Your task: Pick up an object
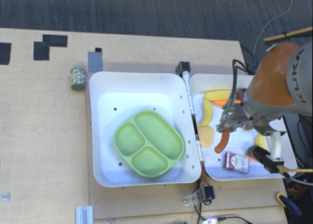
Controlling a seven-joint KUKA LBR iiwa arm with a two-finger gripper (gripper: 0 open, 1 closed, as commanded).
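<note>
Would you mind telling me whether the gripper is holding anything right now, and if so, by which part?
It cannot be told. The gripper sits low in the right bin, just above the hot dog, but no object visibly sits between its fingers.

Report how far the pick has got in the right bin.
Done: the arm has reached over the right bin, and its pincer sits low among the items there. In hand: nothing I can confirm; the red sausage-shaped piece lies just below the pincer, and contact is unclear. Left: grasping and lifting. The banana, the small red carton and the green divided plate in the left bin rest in place.
</note>
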